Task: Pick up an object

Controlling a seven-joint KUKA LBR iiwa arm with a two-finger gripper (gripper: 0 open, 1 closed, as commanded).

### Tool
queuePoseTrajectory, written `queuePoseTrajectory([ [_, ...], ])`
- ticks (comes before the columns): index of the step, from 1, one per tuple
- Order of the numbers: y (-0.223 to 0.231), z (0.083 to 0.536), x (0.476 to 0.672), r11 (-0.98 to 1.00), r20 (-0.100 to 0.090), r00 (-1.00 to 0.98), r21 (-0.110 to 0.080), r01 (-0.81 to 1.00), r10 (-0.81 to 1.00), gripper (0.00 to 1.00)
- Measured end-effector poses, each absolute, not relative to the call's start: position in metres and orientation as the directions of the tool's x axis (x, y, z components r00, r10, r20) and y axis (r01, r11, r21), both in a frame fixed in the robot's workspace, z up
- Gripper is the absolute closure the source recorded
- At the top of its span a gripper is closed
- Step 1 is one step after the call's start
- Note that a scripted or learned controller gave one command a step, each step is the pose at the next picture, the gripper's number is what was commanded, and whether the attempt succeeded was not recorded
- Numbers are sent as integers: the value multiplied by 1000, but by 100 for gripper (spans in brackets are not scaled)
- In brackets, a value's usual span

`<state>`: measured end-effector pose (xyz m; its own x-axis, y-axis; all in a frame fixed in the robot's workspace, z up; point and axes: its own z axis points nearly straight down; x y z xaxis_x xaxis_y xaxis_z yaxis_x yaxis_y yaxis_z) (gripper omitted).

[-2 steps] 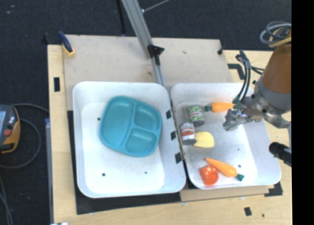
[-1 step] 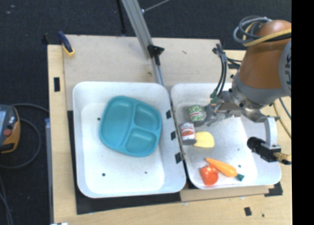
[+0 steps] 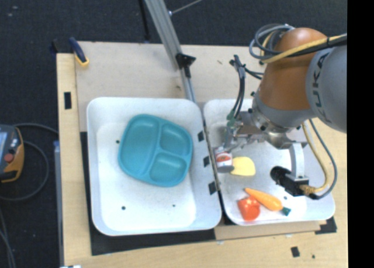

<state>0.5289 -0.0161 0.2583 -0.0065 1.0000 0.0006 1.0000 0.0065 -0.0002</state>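
Observation:
My gripper [image 3: 227, 143] hangs low over the left side of the right bin [image 3: 318, 205], close to the wall between the two bins. Just below it lies a small red and white object [image 3: 223, 158], touching or nearly touching the gripper's tip. A yellow piece [image 3: 243, 167] rests right beside that object. Toward the front of the same bin lie an orange carrot [image 3: 264, 199] and a red piece [image 3: 249, 209]. The arm's orange band and grey wrist cover the back of this bin.
The left bin [image 3: 105, 202] holds a teal divided plate [image 3: 155, 150] at its middle. A metal rail [image 3: 166, 27] slants from the top of the view down to the divider between the bins.

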Motion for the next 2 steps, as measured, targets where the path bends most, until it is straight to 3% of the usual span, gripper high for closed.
queuePoseTrajectory([
  [2,87,254,546,8,1,-8,1,1000,1000,100],
])
